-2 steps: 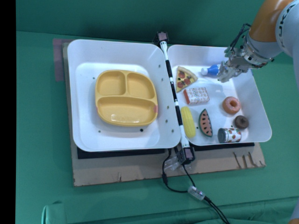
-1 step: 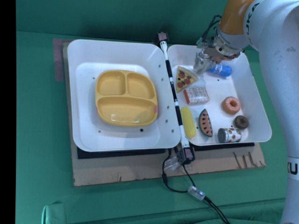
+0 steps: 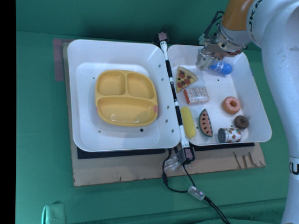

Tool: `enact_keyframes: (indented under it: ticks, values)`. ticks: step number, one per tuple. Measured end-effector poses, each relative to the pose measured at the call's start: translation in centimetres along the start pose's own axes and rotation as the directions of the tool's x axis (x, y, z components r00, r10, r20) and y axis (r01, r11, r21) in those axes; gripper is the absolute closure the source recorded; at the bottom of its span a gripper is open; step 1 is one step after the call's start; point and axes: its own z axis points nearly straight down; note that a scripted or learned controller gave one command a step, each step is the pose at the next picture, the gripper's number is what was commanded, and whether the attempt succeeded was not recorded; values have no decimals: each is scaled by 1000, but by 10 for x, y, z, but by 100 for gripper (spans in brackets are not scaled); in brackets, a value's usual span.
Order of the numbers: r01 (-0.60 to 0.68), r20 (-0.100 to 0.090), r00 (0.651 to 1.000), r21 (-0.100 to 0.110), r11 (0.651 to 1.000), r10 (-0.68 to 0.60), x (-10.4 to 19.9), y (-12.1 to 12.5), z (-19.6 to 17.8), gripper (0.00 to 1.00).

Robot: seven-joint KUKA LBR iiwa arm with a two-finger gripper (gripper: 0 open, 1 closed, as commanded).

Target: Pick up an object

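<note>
In the right bin (image 3: 254,90) lie several toy foods. At its far end my gripper (image 3: 206,61) hangs low, right beside a blue cylinder (image 3: 221,68) that sticks out to the gripper's right and seems to touch it. Whether the cylinder is held cannot be made out. Left of the gripper lies a pizza slice (image 3: 185,77), with a small red-and-white carton (image 3: 196,95) just nearer. An orange donut (image 3: 231,105), a brown donut (image 3: 241,122), a can (image 3: 229,135), a watermelon slice (image 3: 205,122) and a corn cob (image 3: 188,122) lie toward the front.
The left bin (image 3: 84,125) holds a yellow divided plate (image 3: 126,97). A black-and-white divider strip (image 3: 172,85) runs between the bins. Cables (image 3: 187,183) trail off the front of the bench. The arm (image 3: 275,36) comes down from the upper right.
</note>
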Motion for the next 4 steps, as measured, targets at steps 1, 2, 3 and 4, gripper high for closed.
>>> enact_keyframes:
  ticks: [1, 2, 3, 4]
  values:
    - [0, 0, 1000, 0, 1000, 0, 0, 0, 0, 0]
    - [1, -7, 1000, 47, 999, -1, 5, 21, 16, 0]
    - [2, -6, 1000, 47, 999, -2, 4, 21, 16, 0]
    - [2, -5, 1000, 48, 999, -2, 5, 21, 16, 0]
